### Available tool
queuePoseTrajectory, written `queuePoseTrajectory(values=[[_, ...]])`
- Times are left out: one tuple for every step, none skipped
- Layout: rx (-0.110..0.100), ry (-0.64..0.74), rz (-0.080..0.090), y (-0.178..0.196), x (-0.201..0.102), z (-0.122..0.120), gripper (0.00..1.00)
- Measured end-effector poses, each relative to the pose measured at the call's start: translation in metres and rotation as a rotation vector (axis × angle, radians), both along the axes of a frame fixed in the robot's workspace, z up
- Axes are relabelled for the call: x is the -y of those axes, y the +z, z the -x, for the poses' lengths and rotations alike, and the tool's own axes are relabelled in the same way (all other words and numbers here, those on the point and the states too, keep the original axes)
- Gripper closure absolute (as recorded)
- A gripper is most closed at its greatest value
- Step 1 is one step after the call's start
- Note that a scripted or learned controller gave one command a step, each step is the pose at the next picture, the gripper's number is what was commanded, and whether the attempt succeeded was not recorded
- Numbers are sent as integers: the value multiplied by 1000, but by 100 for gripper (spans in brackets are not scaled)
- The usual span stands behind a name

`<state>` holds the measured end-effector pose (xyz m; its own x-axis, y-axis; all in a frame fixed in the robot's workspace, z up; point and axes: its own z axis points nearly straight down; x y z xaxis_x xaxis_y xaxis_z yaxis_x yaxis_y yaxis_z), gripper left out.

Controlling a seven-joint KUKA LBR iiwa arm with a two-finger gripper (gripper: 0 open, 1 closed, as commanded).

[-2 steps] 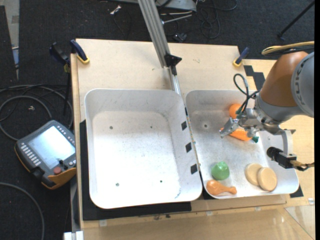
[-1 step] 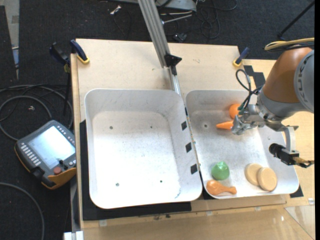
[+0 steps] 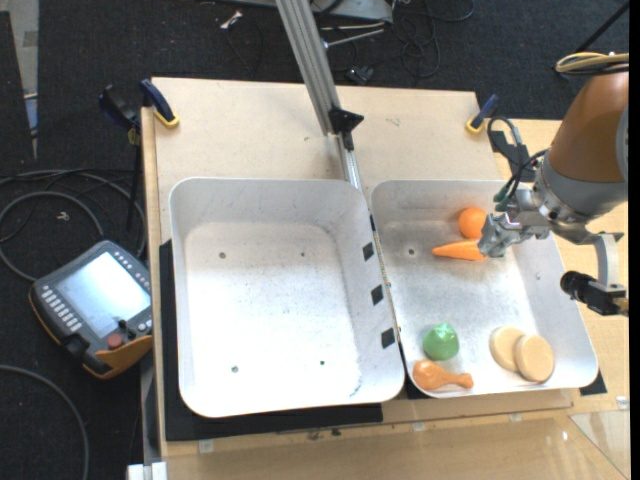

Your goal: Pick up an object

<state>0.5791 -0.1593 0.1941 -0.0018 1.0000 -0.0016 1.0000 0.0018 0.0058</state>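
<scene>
- We take the right bin [image 3: 560, 268] as our landmark throughout; it sits on the pale wooden worktop [image 3: 260, 133], which carries both bins side by side so the arm can reach either one from its own side.
- The left bin [image 3: 200, 268] lies just beside the right bin, their inner walls touching along the middle; we judge that it serves as a drop zone, since the toys all lie in the right bin.
- The arm [image 3: 590, 138] comes in over the right bin's far right corner, its orange band high and its wrist bent down into the bin, a posture we read as a reach for the toys in the far half.
- The pincer [image 3: 497, 236] sits low inside the right bin's far half, at the thick end of the orange carrot [image 3: 458, 251] and just beside the orange ball [image 3: 472, 221]; we cannot tell whether it is open or closed, nor whether it grips anything.
- Two tan discs [image 3: 523, 353] overlap at the right bin's near right corner, well apart from the pincer.
- A green ball [image 3: 440, 342] and an orange gourd-shaped toy [image 3: 441, 376] lie at the right bin's near left corner.
- The handheld controller [image 3: 95, 308] lies on the floor, well to the left of the right bin; its screen is too small to read, and we see no legible writing or brand anywhere.
</scene>
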Motion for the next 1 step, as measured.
queuePoseTrajectory(values=[[1, 1, 1, 54, 0, -2, 100]])
